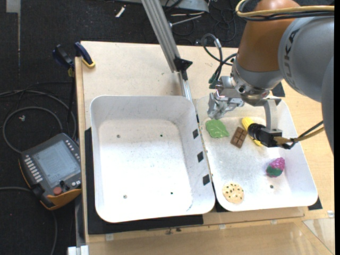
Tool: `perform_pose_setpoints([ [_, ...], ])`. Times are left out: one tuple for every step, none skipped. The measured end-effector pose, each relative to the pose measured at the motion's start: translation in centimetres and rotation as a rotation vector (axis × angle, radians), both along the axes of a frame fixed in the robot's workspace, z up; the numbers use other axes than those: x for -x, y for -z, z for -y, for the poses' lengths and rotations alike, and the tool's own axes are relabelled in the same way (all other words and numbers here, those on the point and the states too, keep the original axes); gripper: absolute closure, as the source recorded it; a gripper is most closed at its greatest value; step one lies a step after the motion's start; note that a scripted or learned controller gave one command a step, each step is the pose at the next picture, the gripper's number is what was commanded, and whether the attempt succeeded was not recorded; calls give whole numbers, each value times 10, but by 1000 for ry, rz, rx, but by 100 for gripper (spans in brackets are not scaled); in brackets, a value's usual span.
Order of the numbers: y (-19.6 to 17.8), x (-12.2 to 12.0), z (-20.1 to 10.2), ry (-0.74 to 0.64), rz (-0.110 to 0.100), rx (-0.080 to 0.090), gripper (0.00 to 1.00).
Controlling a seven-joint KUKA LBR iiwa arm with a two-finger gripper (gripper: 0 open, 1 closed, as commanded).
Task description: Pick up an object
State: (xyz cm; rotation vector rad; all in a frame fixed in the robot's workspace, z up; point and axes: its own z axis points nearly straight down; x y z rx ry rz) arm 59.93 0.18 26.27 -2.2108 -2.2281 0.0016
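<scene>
My gripper [218,110] hangs open over the far left corner of the right bin [303,187], with nothing between its fingers. Just below its tips a flat green leaf-shaped piece [217,128] lies on the bin floor. To the right of that lie a brown chocolate bar [238,137] and a yellow object [248,124], partly hidden by the arm's hardware. A purple and green item [275,167] sits further right, and a round speckled cookie [232,193] rests near the bin's front edge.
The left bin [101,116] adjoins the right one along a shared wall. A slanted metal strut [162,31] comes down to the bins' far junction, close to the gripper. A teach pendant [50,166] lies off the bench at left.
</scene>
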Motion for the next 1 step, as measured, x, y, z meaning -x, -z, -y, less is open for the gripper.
perform_pose_setpoints([
  [-2, -2, -51, -1, 3, 0, 100],
])
